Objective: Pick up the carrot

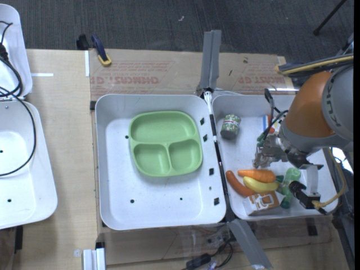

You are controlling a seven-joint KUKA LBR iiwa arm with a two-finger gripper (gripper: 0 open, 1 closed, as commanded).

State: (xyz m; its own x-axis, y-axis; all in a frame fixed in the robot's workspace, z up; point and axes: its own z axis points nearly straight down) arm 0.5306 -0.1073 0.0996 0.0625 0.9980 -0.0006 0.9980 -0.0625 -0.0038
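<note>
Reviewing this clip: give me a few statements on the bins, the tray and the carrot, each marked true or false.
1. The green tray lies in the left bin. True.
2. The carrot lies on the tray. False: it lies in the right bin, beside a banana.
3. The end effector is above the right bin, close to the carrot. True.
4. The carrot is lifted clear of the bin. False: it rests among the other items.
5. A can lies in the left bin. False: it is in the right bin.

Dark carpet floor (169,10), wooden bench (62,83), cardboard sheet (152,72)
</note>
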